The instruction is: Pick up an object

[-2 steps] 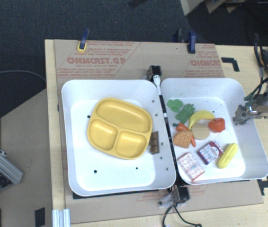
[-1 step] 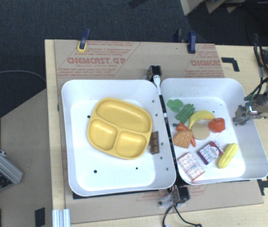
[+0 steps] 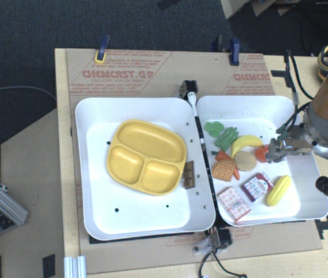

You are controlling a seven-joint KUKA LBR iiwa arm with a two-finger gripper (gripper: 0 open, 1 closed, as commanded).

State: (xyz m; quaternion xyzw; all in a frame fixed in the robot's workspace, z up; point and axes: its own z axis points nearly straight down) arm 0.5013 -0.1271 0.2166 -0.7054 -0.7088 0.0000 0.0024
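Note:
The right bin (image 3: 251, 106) holds several toy foods: a green leafy piece (image 3: 222, 135), a yellow banana (image 3: 244, 143), a beige round piece (image 3: 246, 161), a waffle (image 3: 224, 170), a purple packet (image 3: 257, 187), a checkered packet (image 3: 232, 202) and a yellow corn cob (image 3: 278, 190). A small red piece (image 3: 261, 153) lies right against the tip of my gripper (image 3: 275, 150), which hangs low over the bin's right side. I cannot make out whether the red piece is held.
The left bin (image 3: 94, 201) carries a yellow divided plate (image 3: 146, 157), with a small brown block (image 3: 189, 175) at its right edge. A black divider (image 3: 201, 149) separates the bins. The arm's grey wrist (image 3: 326, 126) covers the right bin's right rim.

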